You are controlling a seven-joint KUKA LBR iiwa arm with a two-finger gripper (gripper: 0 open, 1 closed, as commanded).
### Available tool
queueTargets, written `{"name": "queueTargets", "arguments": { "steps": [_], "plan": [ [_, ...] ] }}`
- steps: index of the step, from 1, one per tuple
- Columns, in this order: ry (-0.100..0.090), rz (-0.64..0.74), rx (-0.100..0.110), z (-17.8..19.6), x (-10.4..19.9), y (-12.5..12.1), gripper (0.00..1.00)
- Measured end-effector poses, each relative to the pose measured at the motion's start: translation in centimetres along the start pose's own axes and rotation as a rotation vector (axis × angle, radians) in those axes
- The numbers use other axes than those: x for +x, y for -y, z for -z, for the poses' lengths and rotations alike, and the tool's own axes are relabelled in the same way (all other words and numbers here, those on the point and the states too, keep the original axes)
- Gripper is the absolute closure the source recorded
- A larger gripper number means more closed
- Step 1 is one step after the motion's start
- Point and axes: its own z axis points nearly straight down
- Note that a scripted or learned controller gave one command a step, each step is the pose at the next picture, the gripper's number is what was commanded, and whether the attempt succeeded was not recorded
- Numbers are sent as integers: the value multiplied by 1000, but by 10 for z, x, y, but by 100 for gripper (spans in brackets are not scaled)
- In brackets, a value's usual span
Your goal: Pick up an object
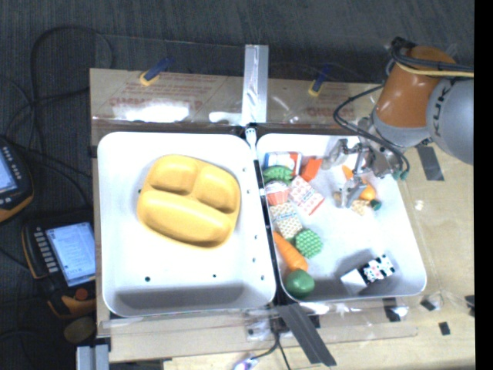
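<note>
Two white bins share the surface; my gripper hangs near the right bin's far right corner, fingers apart over a small orange toy. I judge it light, rigid, slippery; grip its middle.

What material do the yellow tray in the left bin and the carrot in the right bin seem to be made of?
Yellow tray: probably moulded plastic, smooth with a soft sheen on its rounded compartments. Carrot: likely toy plastic or rubber; uniform orange, though too small to be sure.
</note>
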Motion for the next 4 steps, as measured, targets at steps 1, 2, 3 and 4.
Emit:
{"name": "queueTargets", "arguments": {
  "steps": [1,2,3,4],
  "plan": [
    [3,14,2,0,3,6,0],
    [4,13,3,0,6,7,0],
    [3,92,4,0,6,1,0],
    [-3,173,-3,0,-4,13,0]
  ]
}}
